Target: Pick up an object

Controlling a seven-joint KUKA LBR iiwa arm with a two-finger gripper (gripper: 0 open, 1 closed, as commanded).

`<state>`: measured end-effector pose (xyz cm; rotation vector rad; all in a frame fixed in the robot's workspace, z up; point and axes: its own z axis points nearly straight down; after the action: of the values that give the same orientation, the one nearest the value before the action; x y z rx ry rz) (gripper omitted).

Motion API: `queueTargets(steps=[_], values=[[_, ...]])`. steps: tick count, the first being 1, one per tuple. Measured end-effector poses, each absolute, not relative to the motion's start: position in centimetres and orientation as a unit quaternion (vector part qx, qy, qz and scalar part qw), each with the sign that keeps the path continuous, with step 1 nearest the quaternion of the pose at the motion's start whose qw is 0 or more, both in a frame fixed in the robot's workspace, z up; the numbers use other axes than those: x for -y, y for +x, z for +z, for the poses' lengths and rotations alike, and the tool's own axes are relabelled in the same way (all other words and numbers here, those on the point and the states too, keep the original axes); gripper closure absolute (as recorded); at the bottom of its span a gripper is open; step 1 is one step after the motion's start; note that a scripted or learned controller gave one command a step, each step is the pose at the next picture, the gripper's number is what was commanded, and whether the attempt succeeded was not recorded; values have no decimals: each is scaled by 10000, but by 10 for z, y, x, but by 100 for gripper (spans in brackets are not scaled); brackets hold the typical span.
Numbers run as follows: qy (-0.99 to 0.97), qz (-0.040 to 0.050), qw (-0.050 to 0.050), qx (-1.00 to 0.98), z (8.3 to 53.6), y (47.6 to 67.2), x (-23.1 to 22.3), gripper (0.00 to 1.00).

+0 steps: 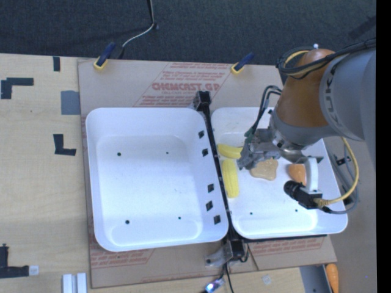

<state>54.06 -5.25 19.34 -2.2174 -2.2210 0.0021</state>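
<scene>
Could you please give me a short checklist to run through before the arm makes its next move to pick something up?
1. Hand over the right bin: ok.
2. Items within reach: ok; a tan piece, an orange piece, a corn cob and a yellow piece lie in that bin.
3. Nearest target: ok; the tan piece lies right beside the hand.
4. Something between the fingers: cannot tell; the wrist hides them.
5. Cable clearance: cannot tell; a yellow cable loops beside the orange piece.

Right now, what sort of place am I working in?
Likely a robotics lab test bench: two white bins on clamped cardboard, tape markers on the bench, toy food beside the gripper.
</scene>
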Motion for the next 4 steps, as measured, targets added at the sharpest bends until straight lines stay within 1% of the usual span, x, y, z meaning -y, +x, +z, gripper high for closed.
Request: queueTargets(steps=[1, 2, 3, 4], values=[[-7061, 7, 21, 7081, 203, 541, 52, 100], [-7098, 6, -18, 7044, 241, 507, 140, 100], [-7046, 3, 8, 7096, 203, 560, 75, 100], [-7100, 22, 4, 7042, 193, 517, 165, 100]])
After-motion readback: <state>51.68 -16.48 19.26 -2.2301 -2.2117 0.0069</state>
